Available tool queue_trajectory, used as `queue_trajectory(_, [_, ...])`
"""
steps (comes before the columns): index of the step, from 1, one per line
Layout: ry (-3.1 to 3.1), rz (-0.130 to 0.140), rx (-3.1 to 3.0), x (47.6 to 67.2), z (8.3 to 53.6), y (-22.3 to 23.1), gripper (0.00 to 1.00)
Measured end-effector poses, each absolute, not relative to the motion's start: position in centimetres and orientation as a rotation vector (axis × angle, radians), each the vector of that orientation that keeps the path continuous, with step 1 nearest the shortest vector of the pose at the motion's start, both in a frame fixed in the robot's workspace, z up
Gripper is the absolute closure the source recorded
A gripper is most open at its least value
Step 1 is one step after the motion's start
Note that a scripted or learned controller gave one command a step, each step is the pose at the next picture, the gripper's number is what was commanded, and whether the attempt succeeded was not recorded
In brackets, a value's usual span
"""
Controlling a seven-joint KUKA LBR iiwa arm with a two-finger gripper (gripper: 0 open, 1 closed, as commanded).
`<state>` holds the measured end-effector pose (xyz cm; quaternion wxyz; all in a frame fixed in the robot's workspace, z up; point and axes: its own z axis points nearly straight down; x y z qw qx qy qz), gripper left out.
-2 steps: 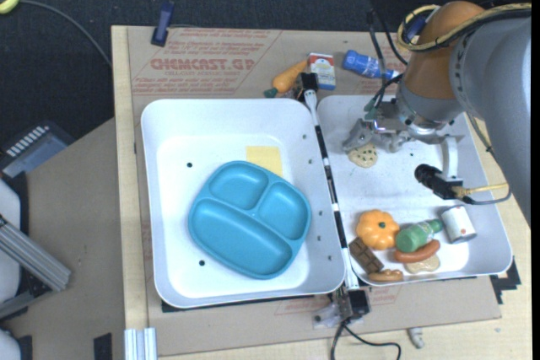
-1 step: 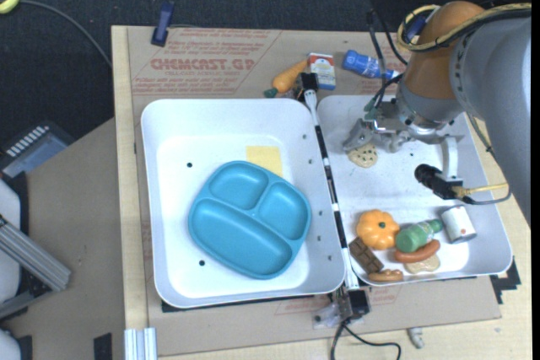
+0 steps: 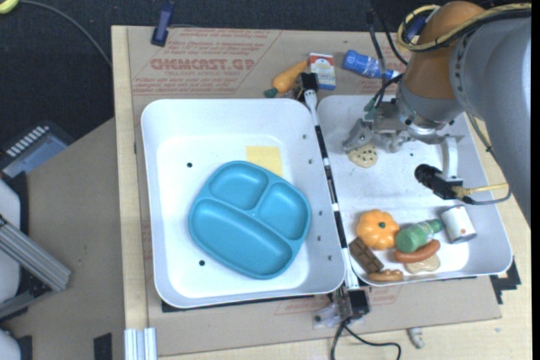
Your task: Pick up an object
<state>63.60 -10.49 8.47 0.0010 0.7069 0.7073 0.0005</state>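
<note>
The gripper [image 3: 375, 133] hovers just far-right of the small round speckled cookie [image 3: 364, 155]; finger state cannot be told.

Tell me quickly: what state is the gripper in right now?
Gripper: low in the right bin, just above the cookie; open or closed cannot be told.
</note>
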Motion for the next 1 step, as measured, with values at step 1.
queue_trajectory(1, [2.215, 0.010, 2.213, 63.91, 9.96, -10.58, 1.00])
